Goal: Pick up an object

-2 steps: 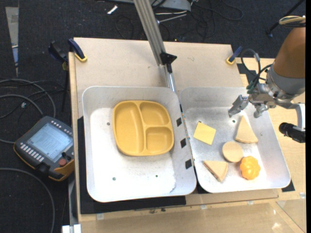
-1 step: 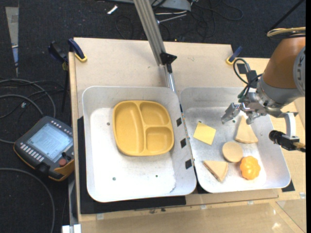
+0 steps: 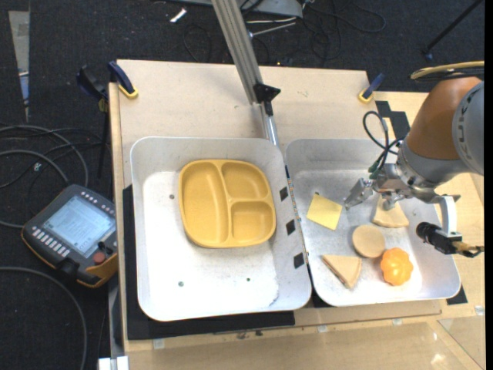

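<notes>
The right bin (image 3: 431,284) holds several food pieces: a yellow cheese square (image 3: 324,211), a round tan disc (image 3: 369,242), a tan wedge (image 3: 343,269), an orange pepper (image 3: 396,266) and a pale tan piece (image 3: 393,219). My gripper (image 3: 373,199) hangs low over the bin's middle, between the cheese square and the pale tan piece. Its fingers are spread open with nothing between them. One fingertip (image 3: 354,197) points toward the cheese. The wrist partly hides the pale tan piece.
The left bin (image 3: 154,284) carries a yellow divided plate (image 3: 228,203). A slanted metal pole (image 3: 240,45) crosses the back of the bench down to the gap between the bins. A teach pendant (image 3: 73,233) lies on the floor at the left.
</notes>
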